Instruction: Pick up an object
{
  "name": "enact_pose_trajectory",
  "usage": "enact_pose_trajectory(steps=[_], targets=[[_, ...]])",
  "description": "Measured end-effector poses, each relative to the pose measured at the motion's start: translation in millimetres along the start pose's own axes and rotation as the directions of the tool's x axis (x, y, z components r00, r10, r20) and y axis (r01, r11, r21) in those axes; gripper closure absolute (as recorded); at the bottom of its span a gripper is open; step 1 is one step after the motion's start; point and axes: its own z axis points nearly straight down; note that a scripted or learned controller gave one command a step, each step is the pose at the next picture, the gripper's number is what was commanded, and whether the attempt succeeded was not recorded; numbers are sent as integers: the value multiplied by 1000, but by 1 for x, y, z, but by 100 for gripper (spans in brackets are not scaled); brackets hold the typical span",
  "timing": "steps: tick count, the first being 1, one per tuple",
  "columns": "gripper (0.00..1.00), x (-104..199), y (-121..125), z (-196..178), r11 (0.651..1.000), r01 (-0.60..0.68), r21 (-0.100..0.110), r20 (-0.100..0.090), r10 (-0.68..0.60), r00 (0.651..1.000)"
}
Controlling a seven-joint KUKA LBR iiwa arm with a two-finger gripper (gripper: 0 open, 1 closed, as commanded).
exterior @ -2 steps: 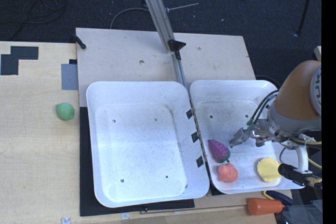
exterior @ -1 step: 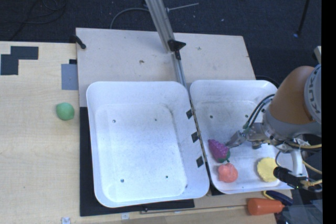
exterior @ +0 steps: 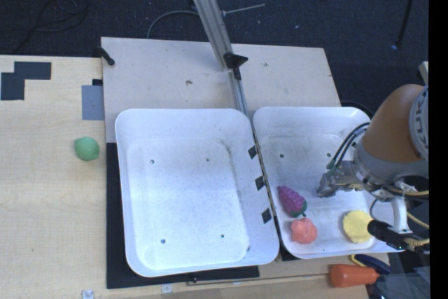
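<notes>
The arm point(exterior: 399, 133) fills the right edge of the frame, its gripper point(exterior: 334, 183) hanging low over the right bin point(exterior: 308, 124); I cannot tell whether it is open or closed. Three candidates lie along that bin's lower edge: a purple toy with a green tip point(exterior: 292, 200) nearest the gripper, a pink-orange lump point(exterior: 304, 230) below it, and a yellow piece point(exterior: 358, 226) at lower right. The purple one looks the easiest target, though it sits near the bin's left wall, so the approach should come straight down, centred on it. The left bin point(exterior: 185, 192) lies beside it. On the worktop point(exterior: 42, 171), a green ball point(exterior: 87, 148) sits at mid-left, well apart.
</notes>
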Motion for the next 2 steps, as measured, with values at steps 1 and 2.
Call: enact_pose_trajectory(steps=[1, 2], targets=[[100, -10, 1, -56, 1000, 0, -1, 1, 0, 1000], [100, -7, -5, -114, 1000, 1, -1, 0, -1, 1000]])
